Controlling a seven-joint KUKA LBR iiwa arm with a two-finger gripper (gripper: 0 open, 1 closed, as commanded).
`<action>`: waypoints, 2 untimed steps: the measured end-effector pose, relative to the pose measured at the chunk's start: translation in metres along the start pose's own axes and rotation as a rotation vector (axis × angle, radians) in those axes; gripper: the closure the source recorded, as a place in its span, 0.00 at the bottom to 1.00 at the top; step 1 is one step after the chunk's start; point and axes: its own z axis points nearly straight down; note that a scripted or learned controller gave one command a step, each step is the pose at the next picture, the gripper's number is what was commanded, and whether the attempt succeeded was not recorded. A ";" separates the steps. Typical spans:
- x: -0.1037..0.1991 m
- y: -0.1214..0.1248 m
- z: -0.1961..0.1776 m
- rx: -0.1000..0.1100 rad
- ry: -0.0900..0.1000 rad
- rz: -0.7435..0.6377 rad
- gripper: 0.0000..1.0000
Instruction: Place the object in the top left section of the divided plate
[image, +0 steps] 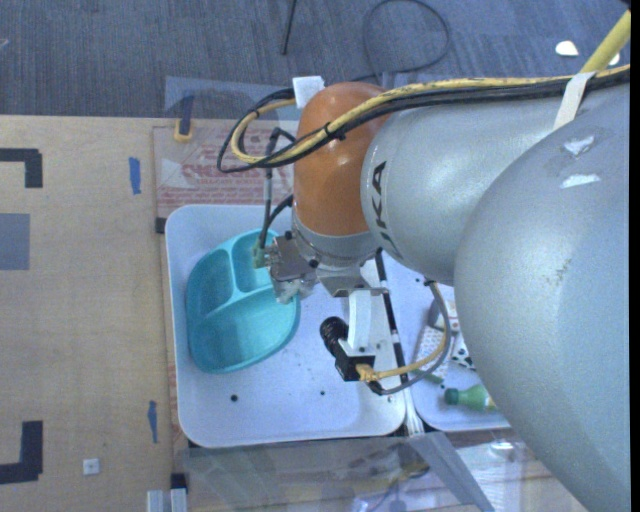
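A teal divided plate (232, 318) lies in the left part of the left white bin (290, 415). Raised ridges split it into a large lower section and smaller upper ones, and nothing lies in the parts that show. My gripper (285, 278) hangs over the plate's right rim, below the orange wrist band (330, 160). The wrist body hides the plate's upper right part. A small green object (468, 398) lies in the right bin (440, 412), beside the bin's left edge and apart from the gripper.
The big grey arm covers the right half of the view and most of the right bin. A black and white cable fitting (350, 345) hangs over the left bin's middle. Tan bench surface (80, 300) stretches to the left.
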 end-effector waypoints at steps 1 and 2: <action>0.007 0.030 -0.013 -0.007 -0.001 -0.173 1.00; -0.010 0.018 0.000 -0.006 0.005 -0.234 1.00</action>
